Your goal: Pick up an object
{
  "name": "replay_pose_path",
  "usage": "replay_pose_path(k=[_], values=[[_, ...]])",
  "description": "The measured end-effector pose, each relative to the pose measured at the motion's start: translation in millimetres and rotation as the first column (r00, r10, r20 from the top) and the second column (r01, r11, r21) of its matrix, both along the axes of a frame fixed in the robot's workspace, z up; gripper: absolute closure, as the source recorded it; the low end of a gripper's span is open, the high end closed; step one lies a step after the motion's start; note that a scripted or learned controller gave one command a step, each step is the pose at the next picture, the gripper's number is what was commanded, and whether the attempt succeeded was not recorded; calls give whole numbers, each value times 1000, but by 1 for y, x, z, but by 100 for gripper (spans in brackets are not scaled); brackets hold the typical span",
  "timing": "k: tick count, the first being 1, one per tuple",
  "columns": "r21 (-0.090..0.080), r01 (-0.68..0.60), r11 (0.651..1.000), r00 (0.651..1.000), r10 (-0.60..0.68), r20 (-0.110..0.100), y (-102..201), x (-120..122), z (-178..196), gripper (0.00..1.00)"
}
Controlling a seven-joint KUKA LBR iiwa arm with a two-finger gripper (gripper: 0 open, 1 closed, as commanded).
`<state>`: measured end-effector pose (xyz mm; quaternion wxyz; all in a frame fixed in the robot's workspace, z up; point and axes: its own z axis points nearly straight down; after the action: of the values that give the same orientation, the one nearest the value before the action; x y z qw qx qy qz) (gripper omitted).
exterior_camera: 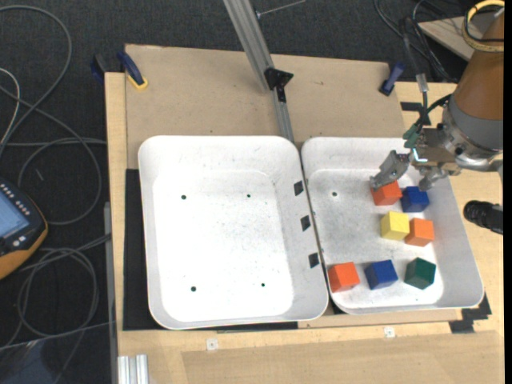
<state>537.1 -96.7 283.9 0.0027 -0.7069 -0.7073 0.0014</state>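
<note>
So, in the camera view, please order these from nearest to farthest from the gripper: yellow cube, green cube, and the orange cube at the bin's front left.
From the gripper:
1. Yellow cube, mid-bin, just below it.
2. Green cube, front right.
3. Front-left orange cube, near the bin's front edge.

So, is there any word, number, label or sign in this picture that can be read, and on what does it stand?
None can be read.
Pendant screen, at the left edge: lit blue, with marks too small to read.
Cubes, for example the yellow cube: plain faces, no print visible.
Bins, for example the left bin: dark dots and small black tabs, no letters.
</note>
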Motion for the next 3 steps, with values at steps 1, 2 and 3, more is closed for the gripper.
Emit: replay_pose_path(k=[1,2,3], values=[[-1,0,1000,1000,0,6,0,1,2,0],[0,0,1000,1000,0,-1,4,10,-50,0],[0,0,1000,1000,0,-2,11,2,-108,0]])
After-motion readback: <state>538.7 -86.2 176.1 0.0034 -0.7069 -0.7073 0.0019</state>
